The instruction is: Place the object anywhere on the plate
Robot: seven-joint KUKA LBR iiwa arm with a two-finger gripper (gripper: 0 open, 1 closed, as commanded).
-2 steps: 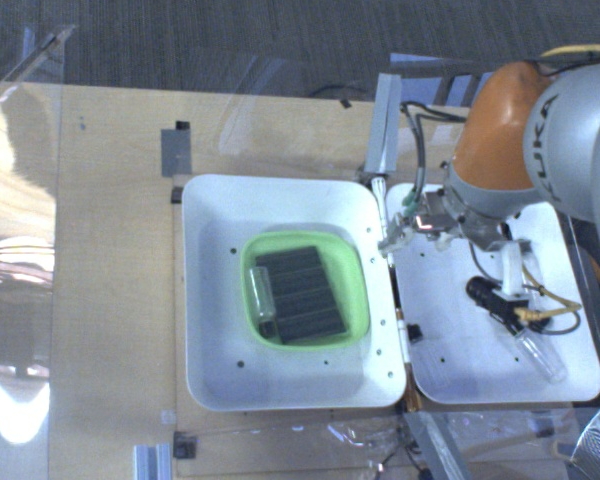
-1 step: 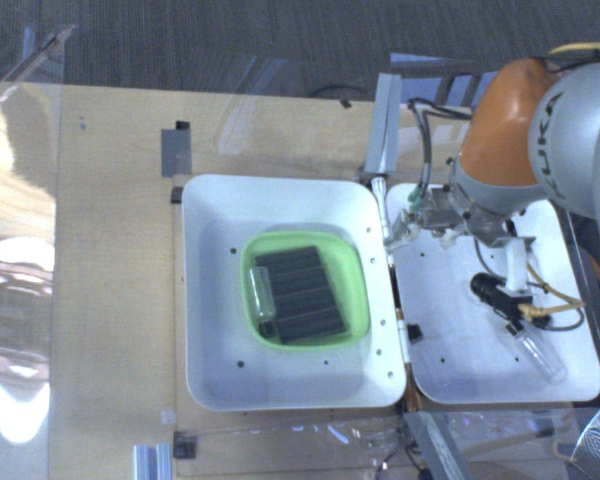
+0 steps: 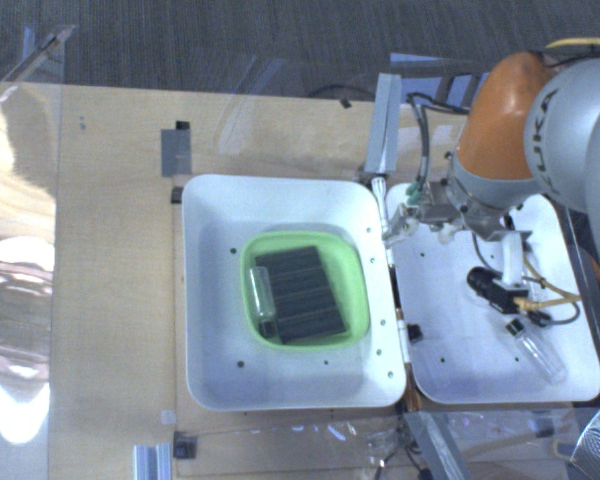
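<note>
A green plate sits in the middle of the left bin. On it lies a dark grey ridged block, with a clear tube along the block's left side. A small clear vial lies in the right bin, near its front right corner. My gripper hangs at the right bin's left wall, close to the divide between the bins, to the right of the plate and above its rim level. I see nothing held in it.
The grey arm with its orange band covers the back of the right bin. A metal post stands behind the gap between the bins. Bare wooden bench lies to the left.
</note>
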